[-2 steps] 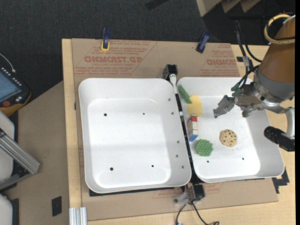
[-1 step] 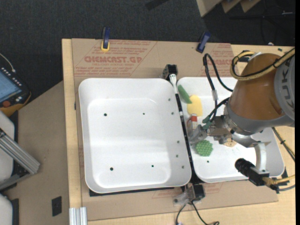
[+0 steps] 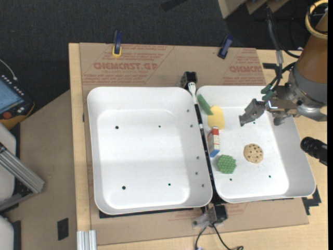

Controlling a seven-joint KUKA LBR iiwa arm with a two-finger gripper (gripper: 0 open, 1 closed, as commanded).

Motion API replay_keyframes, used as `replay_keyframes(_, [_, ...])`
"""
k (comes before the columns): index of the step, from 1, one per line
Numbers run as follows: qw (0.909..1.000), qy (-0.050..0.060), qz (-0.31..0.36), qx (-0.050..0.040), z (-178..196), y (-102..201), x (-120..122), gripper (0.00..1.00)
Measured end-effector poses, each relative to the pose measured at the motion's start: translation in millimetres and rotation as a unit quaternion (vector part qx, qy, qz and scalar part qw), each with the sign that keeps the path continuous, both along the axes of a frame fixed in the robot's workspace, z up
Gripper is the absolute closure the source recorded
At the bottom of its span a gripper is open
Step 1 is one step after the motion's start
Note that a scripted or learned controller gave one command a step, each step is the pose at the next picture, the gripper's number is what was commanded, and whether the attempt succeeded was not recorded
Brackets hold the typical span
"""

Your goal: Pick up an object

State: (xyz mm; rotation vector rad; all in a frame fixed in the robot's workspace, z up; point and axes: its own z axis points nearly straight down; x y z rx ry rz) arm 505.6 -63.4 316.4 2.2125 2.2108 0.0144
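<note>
Both white bins, the left bin and the right bin, look like smooth, slightly glossy plastic. Under them lies a matt brown cardboard sheet with red printing. The green ball has a bumpy surface, and the cookie looks rough and speckled.

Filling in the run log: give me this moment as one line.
gripper: above right bin, nothing seen held | cookie, green ball, yellow block: lying in right bin | pick: not yet done
</note>
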Motion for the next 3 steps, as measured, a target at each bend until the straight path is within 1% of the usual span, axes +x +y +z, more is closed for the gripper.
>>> replay_keyframes(1, [1.0,0.006,0.001,0.0012,3.0,2.2,-1.8,1.0])
replay_keyframes(2, [1.0,0.006,0.005,0.0026,33.9,69.9,-26.7,1.0])
replay_keyframes(3, [1.0,0.005,0.004,0.0028,77.3,120.7,-25.8,1.0])
